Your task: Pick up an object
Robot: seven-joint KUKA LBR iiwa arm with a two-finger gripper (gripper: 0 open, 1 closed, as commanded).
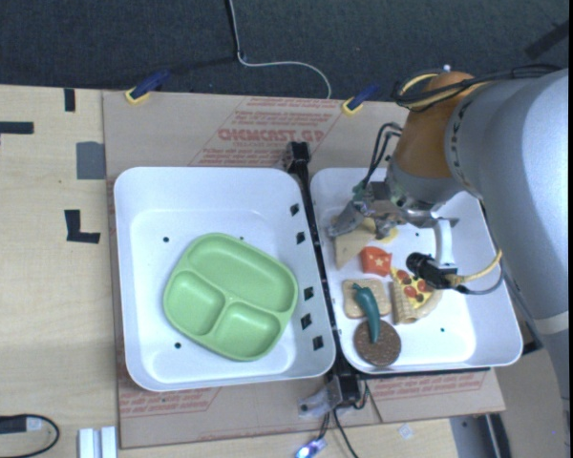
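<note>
My gripper (366, 219) is low in the right bin (477, 346), near its back left part, with the grey arm and orange band coming in from the right. Directly beneath and in front of it lies a pale yellow cheese wedge (349, 248), partly covered by the gripper. A red piece (375, 259) sits just in front of the gripper. Nearer the front lie a pizza slice (413, 296), a toast (355, 299) with a green pepper (366, 303) on it, and a round brown cookie (376, 343).
The left bin (143, 218) holds a green divided plate (231, 296). A black divider (310, 256) runs between the bins. A black-and-yellow part on a cable (430, 270) hangs off the wrist over the right bin. Cardboard lies under both bins.
</note>
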